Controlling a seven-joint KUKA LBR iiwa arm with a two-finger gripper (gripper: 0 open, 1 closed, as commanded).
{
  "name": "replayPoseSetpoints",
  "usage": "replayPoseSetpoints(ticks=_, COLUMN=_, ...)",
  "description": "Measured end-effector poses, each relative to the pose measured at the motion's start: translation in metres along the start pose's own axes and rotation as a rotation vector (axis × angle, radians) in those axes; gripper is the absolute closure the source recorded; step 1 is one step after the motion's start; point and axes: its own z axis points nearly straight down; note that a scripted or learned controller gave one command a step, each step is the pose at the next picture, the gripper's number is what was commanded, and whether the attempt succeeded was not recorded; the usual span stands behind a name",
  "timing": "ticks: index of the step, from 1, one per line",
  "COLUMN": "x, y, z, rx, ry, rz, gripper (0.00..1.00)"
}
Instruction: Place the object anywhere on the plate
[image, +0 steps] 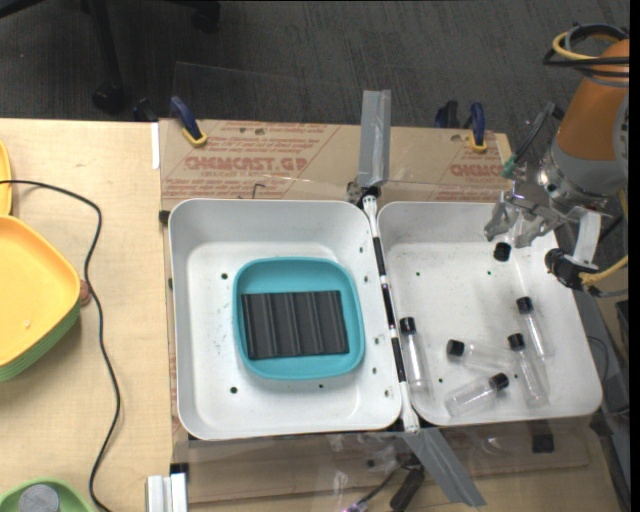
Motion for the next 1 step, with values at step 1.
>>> replayPoseSetpoints(ticks=1, x=0.0, y=0.0001, z=-0.0002, rx=0.0, ry=0.0, rz=0.001, gripper=0.0)
